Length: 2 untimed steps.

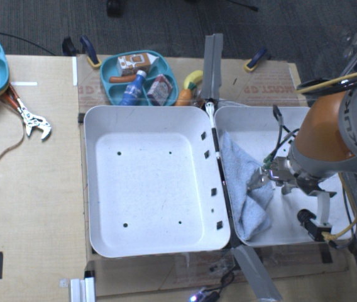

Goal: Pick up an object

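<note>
Tool: my tool [261,180] sat low in the right bin [279,115], at the right edge of the cloth; I could not tell how it was set, since the wrist hid most of it.
Arm: my arm [329,134], grey with its orange band, reached in from the right and hung over the right bin's far side.
Cloth: a pale blue cloth [241,181] lay crumpled along the left wall of the right bin, running from near the back corner to the front; my tool seemed to touch a raised fold of it, though the view was too poor to be sure.
Left bin: the left bin [103,168] stood just beside the right one, their walls meeting.
Tray: a teal tray [109,74] of small items rested on the bench [27,200] behind the left bin.
Wrench: a wrench [34,123] lay on the bench, well apart to the left.
</note>
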{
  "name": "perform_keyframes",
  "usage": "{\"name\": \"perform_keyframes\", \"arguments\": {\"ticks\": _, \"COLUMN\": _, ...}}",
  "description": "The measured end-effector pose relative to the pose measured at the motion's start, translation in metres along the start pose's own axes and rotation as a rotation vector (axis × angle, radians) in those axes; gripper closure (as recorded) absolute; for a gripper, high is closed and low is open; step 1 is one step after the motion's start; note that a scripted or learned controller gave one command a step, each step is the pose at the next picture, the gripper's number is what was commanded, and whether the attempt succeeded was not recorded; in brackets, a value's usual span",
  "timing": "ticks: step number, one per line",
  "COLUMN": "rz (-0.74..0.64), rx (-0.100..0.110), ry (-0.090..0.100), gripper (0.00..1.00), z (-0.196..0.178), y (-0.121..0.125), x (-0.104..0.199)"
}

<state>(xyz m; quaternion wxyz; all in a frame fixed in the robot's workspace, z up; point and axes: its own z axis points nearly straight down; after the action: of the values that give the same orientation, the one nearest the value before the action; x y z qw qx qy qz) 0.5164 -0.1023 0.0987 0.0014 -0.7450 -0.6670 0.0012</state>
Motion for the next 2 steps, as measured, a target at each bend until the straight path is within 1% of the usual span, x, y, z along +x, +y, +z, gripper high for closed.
{"name": "perform_keyframes", "arguments": {"ticks": 1, "rz": -0.022, "rx": -0.002, "ry": 0.000, "gripper": 0.00, "z": 0.007, "y": 0.017, "x": -0.008}}
{"name": "perform_keyframes", "arguments": {"ticks": 2, "rz": 0.103, "rx": -0.003, "ry": -0.001, "gripper": 0.00, "z": -0.035, "y": 0.023, "x": -0.080}}
